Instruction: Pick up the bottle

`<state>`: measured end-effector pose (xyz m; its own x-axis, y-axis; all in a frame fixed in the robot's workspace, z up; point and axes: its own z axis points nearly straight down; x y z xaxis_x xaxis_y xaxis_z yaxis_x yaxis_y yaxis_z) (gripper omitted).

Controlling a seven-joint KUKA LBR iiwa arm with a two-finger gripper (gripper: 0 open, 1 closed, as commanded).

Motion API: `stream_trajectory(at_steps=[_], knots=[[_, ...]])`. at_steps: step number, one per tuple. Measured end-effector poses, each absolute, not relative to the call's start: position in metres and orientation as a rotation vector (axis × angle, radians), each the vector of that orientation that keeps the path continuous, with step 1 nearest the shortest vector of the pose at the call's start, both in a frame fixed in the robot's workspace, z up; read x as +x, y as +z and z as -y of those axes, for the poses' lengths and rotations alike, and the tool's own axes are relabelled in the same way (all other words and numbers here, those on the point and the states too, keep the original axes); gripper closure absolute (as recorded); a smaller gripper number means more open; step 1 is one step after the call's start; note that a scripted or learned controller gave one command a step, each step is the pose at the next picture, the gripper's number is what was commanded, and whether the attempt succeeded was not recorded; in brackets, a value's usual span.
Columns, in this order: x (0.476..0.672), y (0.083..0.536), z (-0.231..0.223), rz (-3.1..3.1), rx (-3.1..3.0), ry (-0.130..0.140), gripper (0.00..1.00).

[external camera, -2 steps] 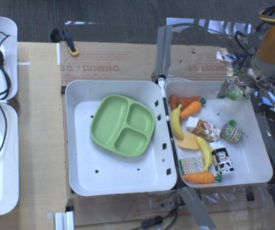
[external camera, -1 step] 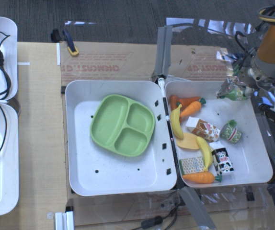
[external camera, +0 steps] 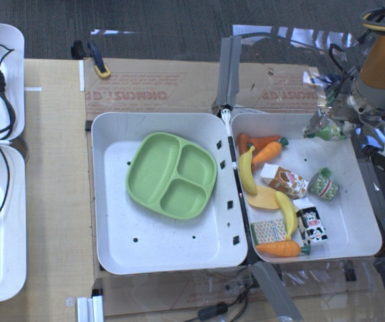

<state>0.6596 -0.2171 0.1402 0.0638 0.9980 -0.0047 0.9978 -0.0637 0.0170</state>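
Note:
A pale green bottle [external camera: 333,133] lies tilted at the far right corner of the right bin [external camera: 360,200], just above the bin's floor. My gripper [external camera: 321,126] reaches in from the right under the orange band and is shut on the bottle, with its dark fingers [external camera: 311,129] at the bottle's left end. The arm's wrist and cables hide part of the bottle's right end.
The right bin also holds two carrots [external camera: 266,149], two bananas [external camera: 247,171], a brown carton [external camera: 290,182], a green pouch [external camera: 324,185], a small milk carton [external camera: 311,225], a cracker box [external camera: 269,232] and another carrot [external camera: 280,249]. A green divided plate [external camera: 172,175] lies in the left bin [external camera: 112,233].

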Motion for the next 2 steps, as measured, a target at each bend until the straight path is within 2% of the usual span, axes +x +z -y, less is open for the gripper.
stream_trajectory(at_steps=[2], knots=[[0.6596, 0.1402, 0.2171, -2.139, 2.28, 0.013, 0.0]])
